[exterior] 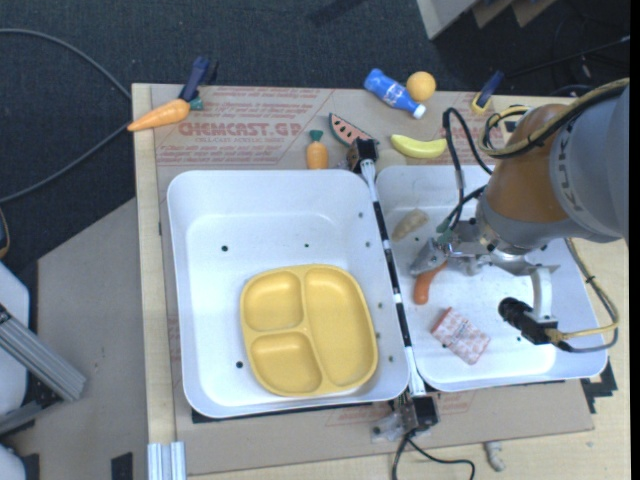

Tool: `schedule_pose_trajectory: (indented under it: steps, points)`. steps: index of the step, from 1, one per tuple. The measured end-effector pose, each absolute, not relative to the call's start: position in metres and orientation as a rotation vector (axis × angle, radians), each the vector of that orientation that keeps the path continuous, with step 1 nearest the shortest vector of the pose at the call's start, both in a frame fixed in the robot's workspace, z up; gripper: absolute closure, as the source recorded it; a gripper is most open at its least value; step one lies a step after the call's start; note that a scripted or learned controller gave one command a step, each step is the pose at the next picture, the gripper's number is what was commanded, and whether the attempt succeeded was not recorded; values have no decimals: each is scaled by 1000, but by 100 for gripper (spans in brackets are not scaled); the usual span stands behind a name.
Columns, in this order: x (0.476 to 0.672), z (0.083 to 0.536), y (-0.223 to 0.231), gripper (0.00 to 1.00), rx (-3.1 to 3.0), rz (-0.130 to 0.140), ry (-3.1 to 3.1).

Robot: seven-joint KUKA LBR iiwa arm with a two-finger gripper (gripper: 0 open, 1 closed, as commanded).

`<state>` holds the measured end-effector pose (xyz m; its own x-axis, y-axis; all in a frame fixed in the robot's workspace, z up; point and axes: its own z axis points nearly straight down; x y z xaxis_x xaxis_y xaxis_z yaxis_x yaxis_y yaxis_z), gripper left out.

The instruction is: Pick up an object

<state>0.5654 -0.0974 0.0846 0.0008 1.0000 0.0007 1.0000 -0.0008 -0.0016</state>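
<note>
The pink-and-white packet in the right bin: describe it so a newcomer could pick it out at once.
Start at the right bin, the one the grey arm reaches into. Toward its near edge, below the gripper, lies the pink-and-white packet. It is flat, rectangular and crinkled, unlike the small orange sausage and the rounded tan piece farther back.

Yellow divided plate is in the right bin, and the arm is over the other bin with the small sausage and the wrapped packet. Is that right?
Not quite. The camera view shows the yellow divided plate in the left bin, not the right. The rest holds: the arm is over the right bin, where the small sausage and wrapped packet lie.
</note>
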Motion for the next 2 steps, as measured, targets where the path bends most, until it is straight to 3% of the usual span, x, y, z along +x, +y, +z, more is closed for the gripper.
schedule_pose_trajectory:
  steps: [1, 2]
  points:
    - [566, 94, -97, 100, -2223, 0, -2220]
    - [567, 206, -26, 100, -2221, -1, -2223]
